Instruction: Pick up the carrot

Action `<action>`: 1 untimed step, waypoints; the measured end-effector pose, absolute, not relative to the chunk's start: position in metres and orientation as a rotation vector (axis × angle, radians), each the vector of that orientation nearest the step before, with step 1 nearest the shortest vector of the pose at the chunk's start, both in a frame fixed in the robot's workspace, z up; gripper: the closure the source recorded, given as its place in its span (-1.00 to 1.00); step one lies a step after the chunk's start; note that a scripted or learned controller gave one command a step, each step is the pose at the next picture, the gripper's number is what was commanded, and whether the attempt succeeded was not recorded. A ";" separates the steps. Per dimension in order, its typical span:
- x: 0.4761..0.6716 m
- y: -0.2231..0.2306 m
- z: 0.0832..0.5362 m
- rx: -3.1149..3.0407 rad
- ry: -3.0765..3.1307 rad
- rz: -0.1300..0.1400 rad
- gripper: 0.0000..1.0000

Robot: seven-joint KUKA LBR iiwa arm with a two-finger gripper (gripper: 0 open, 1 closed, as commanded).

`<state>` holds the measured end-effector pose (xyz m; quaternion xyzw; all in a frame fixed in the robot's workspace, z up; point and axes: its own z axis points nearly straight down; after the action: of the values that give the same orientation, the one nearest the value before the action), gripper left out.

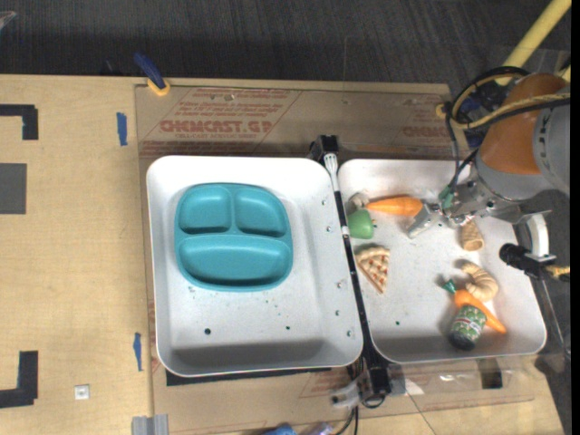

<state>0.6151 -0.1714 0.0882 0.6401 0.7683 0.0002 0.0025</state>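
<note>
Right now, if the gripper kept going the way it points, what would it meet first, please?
Probably the carrot: the gripper points left, its tips by the carrot's narrow end. Height is hard to judge from above.

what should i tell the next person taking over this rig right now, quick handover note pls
Gripper: low in the right bin, its tip at the thick end of the carrot; whether it is open or shut cannot be made out.
Carrot: lying on the bin floor near the divider, at the bin's far left, green top pointing left.
Done: approach to the carrot.
Left: confirm a grip, then lift the carrot clear.
</note>
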 end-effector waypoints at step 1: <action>0.657 -0.151 0.087 2.413 2.048 -0.062 -1.00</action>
<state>0.6566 -0.1511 0.0869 0.7623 0.6469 -0.0195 -0.0119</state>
